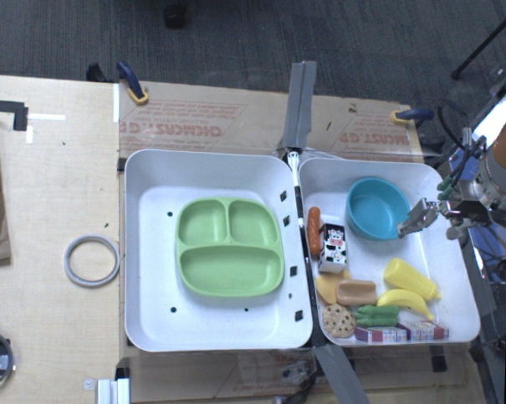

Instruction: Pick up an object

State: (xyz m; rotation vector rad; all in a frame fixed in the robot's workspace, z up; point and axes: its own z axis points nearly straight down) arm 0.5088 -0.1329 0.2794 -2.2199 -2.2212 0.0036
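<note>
A wooden bench [53,188] over dark carpet bears two shallow white bins. The right bin [463,273] holds the likely targets: a round blue plastic bowl [377,208] near its far end, then yellow toy bananas [410,287], a small cow-print milk carton [334,246], a red sausage [314,229], a cookie [338,320] and flat boxes [398,332]. The gripper [418,218] hovers just beside the bowl's right rim, fingers seemingly slightly parted with nothing between them. Closing here risks pinching only the rim, so the bowl could tip or slip. The left bin [146,259] holds a green divided tray [230,246].
</note>
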